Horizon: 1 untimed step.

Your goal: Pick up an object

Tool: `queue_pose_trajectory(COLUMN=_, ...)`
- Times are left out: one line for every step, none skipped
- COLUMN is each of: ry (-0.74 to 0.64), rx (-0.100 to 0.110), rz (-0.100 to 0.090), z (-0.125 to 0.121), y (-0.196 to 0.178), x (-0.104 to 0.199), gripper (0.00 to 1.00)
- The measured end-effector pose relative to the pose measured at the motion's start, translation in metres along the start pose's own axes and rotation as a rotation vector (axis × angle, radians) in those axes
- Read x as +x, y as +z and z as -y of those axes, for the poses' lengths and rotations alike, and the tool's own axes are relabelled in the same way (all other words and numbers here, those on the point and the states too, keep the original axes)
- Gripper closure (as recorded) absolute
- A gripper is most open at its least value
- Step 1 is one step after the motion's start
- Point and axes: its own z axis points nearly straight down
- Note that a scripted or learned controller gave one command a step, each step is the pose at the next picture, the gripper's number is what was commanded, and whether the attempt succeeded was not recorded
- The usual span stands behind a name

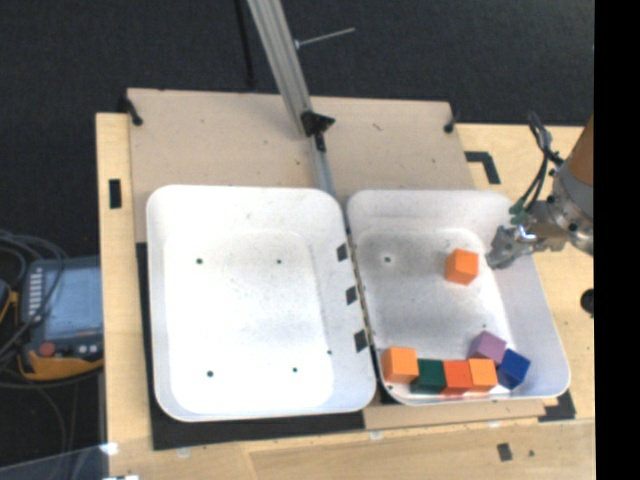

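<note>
Two shallow white plastic bins sit side by side on the pale wooden bench (110, 268), inner edges touching. The left bin (250, 303) holds nothing visible. The right bin (420, 308) holds all the blocks. One orange cube (461, 266) lies alone toward the bin's far right part, apart from the others. Along the near edge, a row runs left to right: orange block (401, 363), dark green block (430, 375), red-orange block (457, 375), small orange block (482, 373), blue block (513, 367) at the near right corner. A purple block (489, 346) sits just behind the row's right end. The grey two-finger gripper (503, 245) is over the bin's right edge, just right of the lone cube. A slanted grey metal rail (285, 58) crosses the bench's far edge.
</note>
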Motion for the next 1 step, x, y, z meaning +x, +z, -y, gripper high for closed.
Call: queue_pose_trajectory(ry=-0.001, rx=0.002, rz=-0.002, z=-0.0006, y=0.0088, x=0.0597, gripper=1.0)
